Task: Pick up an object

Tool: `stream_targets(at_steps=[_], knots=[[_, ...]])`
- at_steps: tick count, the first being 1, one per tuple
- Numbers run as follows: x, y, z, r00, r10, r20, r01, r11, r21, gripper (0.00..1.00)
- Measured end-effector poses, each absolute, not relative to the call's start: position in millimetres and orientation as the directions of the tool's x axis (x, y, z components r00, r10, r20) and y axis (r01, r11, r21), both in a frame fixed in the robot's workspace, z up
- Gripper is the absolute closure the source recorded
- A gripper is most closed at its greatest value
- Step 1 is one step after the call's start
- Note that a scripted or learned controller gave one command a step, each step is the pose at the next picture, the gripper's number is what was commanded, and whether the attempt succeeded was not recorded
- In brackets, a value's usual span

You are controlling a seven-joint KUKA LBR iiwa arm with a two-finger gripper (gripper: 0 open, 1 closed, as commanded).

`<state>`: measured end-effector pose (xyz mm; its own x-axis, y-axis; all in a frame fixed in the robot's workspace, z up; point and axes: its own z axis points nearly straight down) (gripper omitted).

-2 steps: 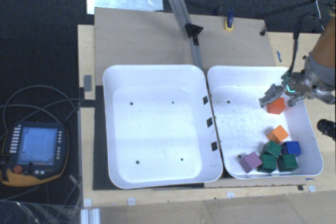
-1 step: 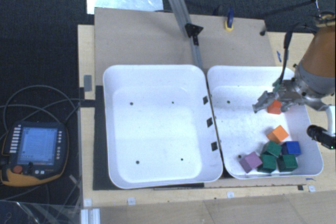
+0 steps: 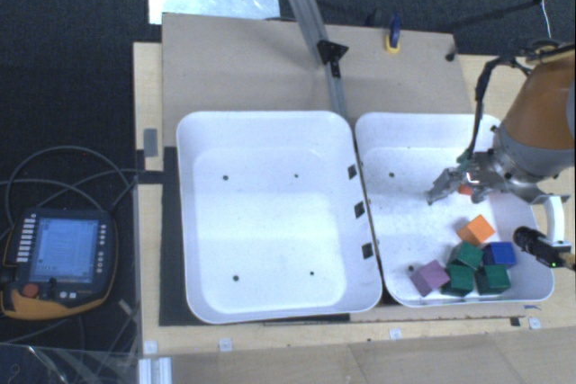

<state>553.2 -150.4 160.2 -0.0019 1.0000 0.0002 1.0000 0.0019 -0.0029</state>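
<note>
My gripper [image 3: 457, 186] hangs over the right bin [image 3: 396, 159], near the middle of its right half. A small orange-red patch [image 3: 465, 188] shows right at the gripper; whether it is a held thing is unclear. Below the gripper, in the bin's near right corner, lies a cluster of blocks: an orange block [image 3: 477, 229], a blue block [image 3: 499, 254], three green blocks [image 3: 466, 256] and a purple block [image 3: 430, 276]. The gripper is a short way up and left of the orange block.
The left bin [image 3: 193, 139] adjoins the right one along a shared rim. A slanted metal pole [image 3: 306, 4] crosses the bench top behind the bins. A teach pendant [image 3: 58, 261] lies left of the bench.
</note>
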Motion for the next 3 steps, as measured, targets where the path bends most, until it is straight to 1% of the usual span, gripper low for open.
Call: stream_targets(at_steps=[1, 2, 3], knots=[[552.9, -145.7, 98.3, -0.003, 1.0, 0.001, 1.0, 0.003, -0.004, 0.0], [555.1, -146.4, 112.6, -0.005, 1.0, 0.0, 1.0, 0.005, 0.004, 1.0], [558.7, -136.1, 165.5, -0.006, 1.0, -0.001, 1.0, 0.006, 0.007, 1.0]])
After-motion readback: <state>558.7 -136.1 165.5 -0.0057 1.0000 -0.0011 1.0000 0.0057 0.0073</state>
